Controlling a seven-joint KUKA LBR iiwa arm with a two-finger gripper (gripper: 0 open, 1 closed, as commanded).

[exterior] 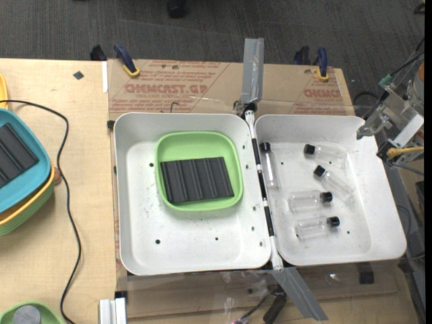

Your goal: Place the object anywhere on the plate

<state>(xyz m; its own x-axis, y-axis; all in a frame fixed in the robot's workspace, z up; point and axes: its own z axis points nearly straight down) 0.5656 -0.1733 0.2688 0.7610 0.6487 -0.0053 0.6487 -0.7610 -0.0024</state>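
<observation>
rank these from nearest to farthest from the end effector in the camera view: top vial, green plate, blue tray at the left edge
1. Top vial, right bin, nearest the end effector.
2. Green plate, left bin, beyond the divider.
3. Blue tray, outside both bins at the view's far left.

Only a small part of the robot arm (pixel 403 117) shows, at the right edge of the frame, a bit above the middle. It is made of grey and silver metal blocks with flat sides and sharp corners, and one light grey piece sticks out to the left. A thin green wire runs along its top, and there is a small yellow-orange bit low down on it, next to a white part.
</observation>
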